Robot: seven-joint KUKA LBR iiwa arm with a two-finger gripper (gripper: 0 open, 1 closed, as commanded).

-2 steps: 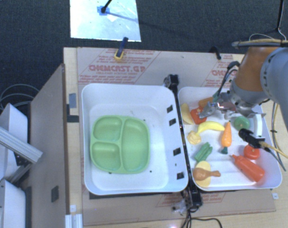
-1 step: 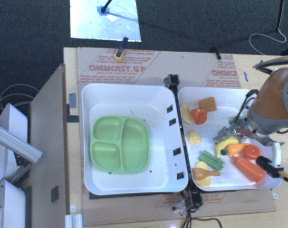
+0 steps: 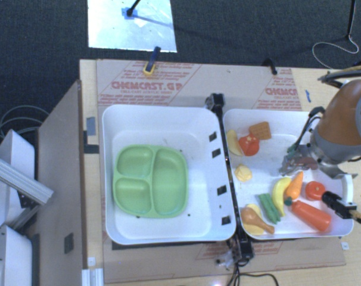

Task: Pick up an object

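The right bin (image 3: 270, 159) holds several toy foods. At its back lie a red tomato (image 3: 249, 145), a brown cracker (image 3: 260, 130) and a pale yellow slice (image 3: 232, 140). A small yellow piece (image 3: 243, 173) sits in the middle. At the front are a banana (image 3: 280, 194), an orange carrot (image 3: 294, 185), green beans (image 3: 268, 207), a tan pear shape (image 3: 256, 219), a small red-orange ball (image 3: 314, 189) and a long red piece (image 3: 311, 215). My gripper (image 3: 292, 161) hangs low over the bin's right middle, just above the carrot's tip, with nothing visibly held.
A green divided plate (image 3: 151, 180) lies in the left bin (image 3: 127, 124). The black-clipped wall (image 3: 223, 159) separates the two bins. The arm's orange band (image 3: 347, 115) overhangs the right bin's far right side. Cables trail at the back right.
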